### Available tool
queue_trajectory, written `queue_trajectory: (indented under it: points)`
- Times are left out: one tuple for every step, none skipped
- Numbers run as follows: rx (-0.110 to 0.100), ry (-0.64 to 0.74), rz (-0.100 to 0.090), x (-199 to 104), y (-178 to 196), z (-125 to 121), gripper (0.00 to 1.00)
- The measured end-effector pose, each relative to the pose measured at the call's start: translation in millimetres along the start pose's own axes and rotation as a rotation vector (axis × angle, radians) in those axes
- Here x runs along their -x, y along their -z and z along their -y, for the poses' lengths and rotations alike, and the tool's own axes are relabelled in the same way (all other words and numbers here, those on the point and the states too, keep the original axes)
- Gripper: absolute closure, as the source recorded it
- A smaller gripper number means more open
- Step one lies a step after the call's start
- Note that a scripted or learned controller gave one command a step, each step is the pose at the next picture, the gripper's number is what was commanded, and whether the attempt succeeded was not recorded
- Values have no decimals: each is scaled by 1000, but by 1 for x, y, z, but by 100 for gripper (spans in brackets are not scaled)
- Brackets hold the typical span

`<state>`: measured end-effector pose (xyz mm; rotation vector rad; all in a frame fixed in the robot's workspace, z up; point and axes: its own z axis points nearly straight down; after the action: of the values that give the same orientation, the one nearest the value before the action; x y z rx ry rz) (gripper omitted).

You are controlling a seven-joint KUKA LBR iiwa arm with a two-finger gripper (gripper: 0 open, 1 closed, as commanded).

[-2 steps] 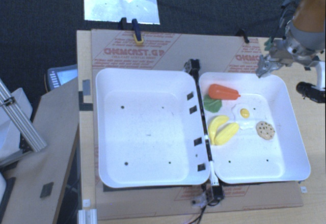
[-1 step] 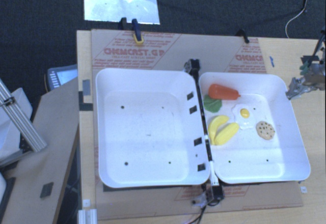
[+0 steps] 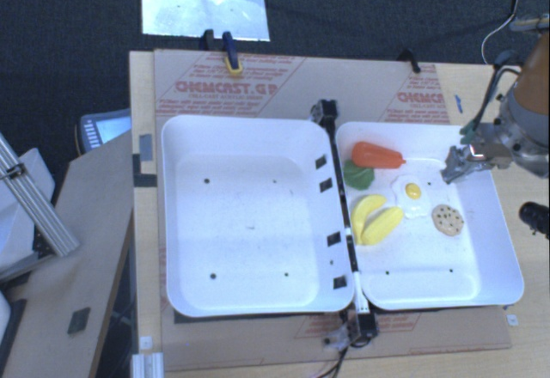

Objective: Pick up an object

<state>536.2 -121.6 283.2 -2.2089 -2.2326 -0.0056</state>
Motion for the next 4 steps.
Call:
queue_trajectory:
  points:
    - [4,2,0,-76,40,25,100]
    - [3,-1,2,-134,71,35,100]
    - [6,1,0,-193,127,47,100]
    - [5,-3,1,-230,174,46,100]
